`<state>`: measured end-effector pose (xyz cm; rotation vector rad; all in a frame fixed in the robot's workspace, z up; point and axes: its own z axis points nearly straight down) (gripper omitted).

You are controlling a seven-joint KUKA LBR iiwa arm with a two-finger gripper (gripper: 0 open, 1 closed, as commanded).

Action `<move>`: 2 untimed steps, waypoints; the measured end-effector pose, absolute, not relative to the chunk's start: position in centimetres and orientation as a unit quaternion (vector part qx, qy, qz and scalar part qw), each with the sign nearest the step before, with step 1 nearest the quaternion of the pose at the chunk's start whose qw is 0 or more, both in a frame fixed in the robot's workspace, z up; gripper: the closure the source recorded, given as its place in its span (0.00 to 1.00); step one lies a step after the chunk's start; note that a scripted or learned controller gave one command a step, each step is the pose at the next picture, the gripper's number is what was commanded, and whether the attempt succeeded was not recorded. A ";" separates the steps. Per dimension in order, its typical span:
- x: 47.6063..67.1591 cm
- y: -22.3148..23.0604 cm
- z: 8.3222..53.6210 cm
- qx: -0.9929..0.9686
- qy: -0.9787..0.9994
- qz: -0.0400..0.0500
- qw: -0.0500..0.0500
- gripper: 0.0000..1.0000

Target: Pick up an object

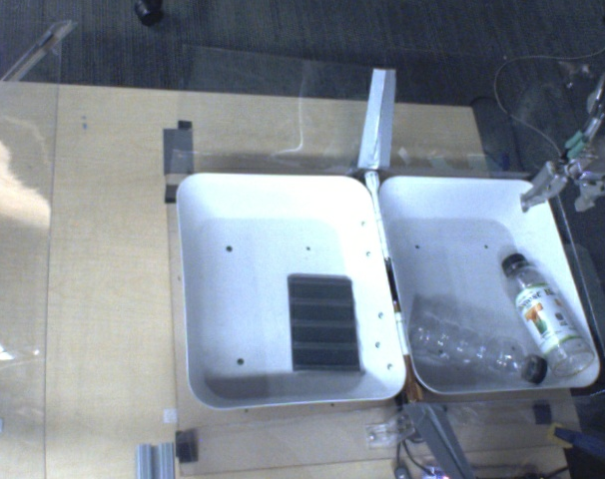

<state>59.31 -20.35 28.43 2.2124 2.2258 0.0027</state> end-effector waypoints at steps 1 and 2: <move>61.8 -20.4 22.1 0.646 0.763 0.001 0.002 0.00; 62.0 -20.4 19.7 0.565 0.825 0.001 0.003 0.00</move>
